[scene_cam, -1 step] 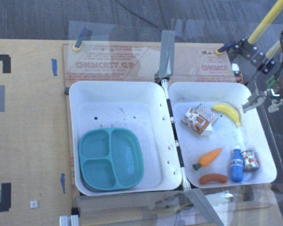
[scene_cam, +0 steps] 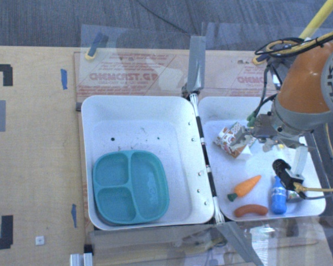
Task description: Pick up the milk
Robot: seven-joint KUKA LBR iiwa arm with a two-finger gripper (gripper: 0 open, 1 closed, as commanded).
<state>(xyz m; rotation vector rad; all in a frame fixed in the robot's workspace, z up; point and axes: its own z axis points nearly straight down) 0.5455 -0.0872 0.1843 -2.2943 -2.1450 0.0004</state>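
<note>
The milk (scene_cam: 230, 139) is a small white carton with a red and brown print. It lies tilted in the back left part of the right bin (scene_cam: 316, 206). My gripper (scene_cam: 251, 136) is low over that bin, right against the carton's right end. The grey wrist and the orange band of the arm (scene_cam: 305, 87) rise behind it to the right and hide the bin's back right corner.
Toward the front of the right bin lie an orange carrot (scene_cam: 247, 186), a reddish sausage (scene_cam: 251, 210) and a blue bottle (scene_cam: 278, 198). A teal divided plate (scene_cam: 130, 187) sits in the front of the left bin (scene_cam: 139, 115). Cables hang beside the arm.
</note>
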